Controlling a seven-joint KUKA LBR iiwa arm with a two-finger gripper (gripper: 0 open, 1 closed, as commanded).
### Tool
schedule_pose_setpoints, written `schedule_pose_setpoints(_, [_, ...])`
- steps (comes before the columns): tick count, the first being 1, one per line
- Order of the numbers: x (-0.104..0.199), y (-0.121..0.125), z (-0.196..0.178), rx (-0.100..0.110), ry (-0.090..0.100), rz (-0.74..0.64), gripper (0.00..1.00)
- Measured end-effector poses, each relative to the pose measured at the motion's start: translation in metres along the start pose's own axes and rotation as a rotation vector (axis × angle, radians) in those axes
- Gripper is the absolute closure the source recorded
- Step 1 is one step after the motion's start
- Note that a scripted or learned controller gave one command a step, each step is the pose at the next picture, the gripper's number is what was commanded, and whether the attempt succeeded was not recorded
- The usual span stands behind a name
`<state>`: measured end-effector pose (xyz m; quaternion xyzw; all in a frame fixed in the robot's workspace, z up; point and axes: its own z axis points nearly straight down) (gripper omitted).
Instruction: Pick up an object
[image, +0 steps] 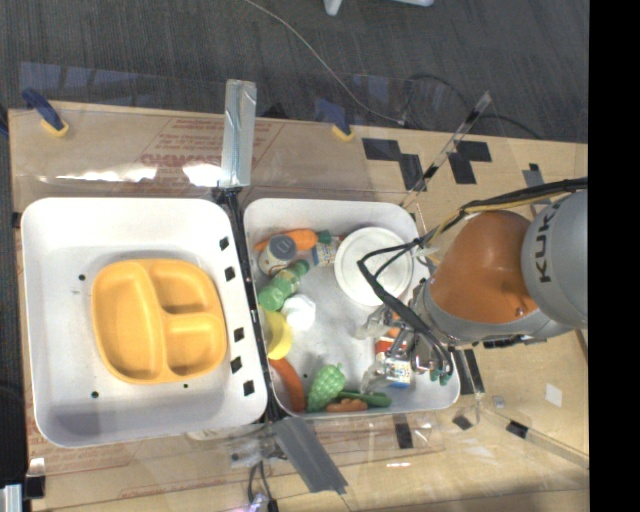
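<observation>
Gripper (398, 362) sits low in the right bin (330, 213), near that bin's front right corner, under the bulk of the grey arm (560, 265) and its orange band (480, 275); cables and wrist hide its tip, so I cannot tell whether it is open, closed or gripping anything. Right beside it, touching or nearly so, lies a small red and blue object (393, 370), which looks to me like the likeliest target, though no object can be seen in its grip.

From the gripper, the other objects lie toward the dividing wall between the bins. A green leafy toy (325, 385) and an orange carrot-like piece (348, 405) rest along the front edge, the carrot's long axis running parallel to that edge. A white round plate (365, 265) sits toward the back, just behind the gripper. Along the dividing wall are a yellow banana-like piece (279, 338), a green bottle (276, 292), a small white object (299, 312) and an orange object (285, 245) at the back left corner.

The left bin (50, 230) holds a yellow divided tray (158, 320), lying flat in the middle, well apart from the gripper.
</observation>
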<state>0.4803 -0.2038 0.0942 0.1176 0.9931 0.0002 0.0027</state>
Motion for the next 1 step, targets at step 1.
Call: schedule_pose_setpoints(1, [-0.0427,0.0028,-0.0401,0.001,0.003,-0.117,0.0])
